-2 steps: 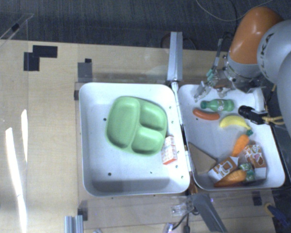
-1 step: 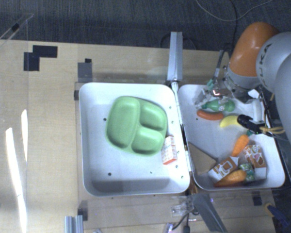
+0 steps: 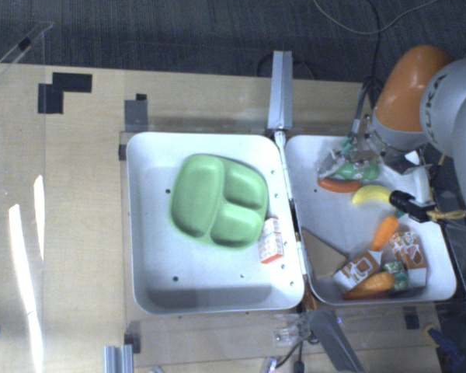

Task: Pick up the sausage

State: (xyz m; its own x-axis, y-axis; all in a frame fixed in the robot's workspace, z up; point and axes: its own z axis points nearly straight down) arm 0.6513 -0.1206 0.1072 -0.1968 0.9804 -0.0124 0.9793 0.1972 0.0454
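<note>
1. We see two white bins side by side on the bench: the left bin point(image 3: 140, 231) and the right bin point(image 3: 314, 235), split by a metal rail point(image 3: 280, 92) that runs off toward 12 o'clock.
2. In the left bin, a green compartment plate point(image 3: 217, 200) lies upside down near the middle, and a small red-and-white carton point(image 3: 271, 241) lies just beside it at the plate's 4 o'clock, close to the bin's right wall.
3. The arm point(image 3: 443, 99) reaches in from 3 o'clock, its orange band toward the top, and the gripper point(image 3: 356, 160) hangs low over the right bin's 12 o'clock end.
4. The sausage point(image 3: 339, 184), reddish and lying roughly level, sits at the gripper's 7 o'clock, right under the tips; whether they touch it we cannot tell.
5. We cannot tell whether the fingers are apart or together, since green and grey clutter blurs them.
6. A banana point(image 3: 370, 195) lies just beside the sausage at its 3 o'clock.
7. A carrot point(image 3: 384, 231) lies tilted near the bin's middle right.
8. At the bin's 5 o'clock corner we see two printed cartons point(image 3: 406, 249) and a second carrot point(image 3: 370, 284) packed together.
</note>
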